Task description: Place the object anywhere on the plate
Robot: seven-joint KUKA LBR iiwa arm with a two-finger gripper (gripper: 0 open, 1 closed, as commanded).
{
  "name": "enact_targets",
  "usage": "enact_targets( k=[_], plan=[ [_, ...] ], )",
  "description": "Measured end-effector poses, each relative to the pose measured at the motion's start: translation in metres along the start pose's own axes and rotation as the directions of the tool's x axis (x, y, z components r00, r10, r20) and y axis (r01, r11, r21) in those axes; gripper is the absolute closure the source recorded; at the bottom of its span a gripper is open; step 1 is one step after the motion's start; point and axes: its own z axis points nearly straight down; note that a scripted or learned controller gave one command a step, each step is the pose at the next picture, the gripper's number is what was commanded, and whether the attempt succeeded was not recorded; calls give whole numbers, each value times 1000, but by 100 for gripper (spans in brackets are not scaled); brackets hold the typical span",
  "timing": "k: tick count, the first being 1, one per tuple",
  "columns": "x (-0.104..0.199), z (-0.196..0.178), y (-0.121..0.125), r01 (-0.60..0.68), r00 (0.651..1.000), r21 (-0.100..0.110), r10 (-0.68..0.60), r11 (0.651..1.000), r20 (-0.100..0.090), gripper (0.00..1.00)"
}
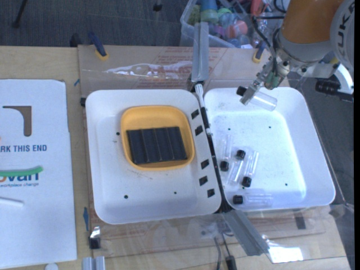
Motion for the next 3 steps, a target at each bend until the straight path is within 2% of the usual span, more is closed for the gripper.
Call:
enact_targets(
  k=[1, 2, 3],
  plan=[
    [2, 2, -17, 277, 961, 1, -277, 961, -6, 100],
    [-4, -26, -22, 545, 839, -2, -545, 839, 2, 100],
    [-26, -15, -33, 660, 751, -2, -660, 751, 3, 100]
  ],
)
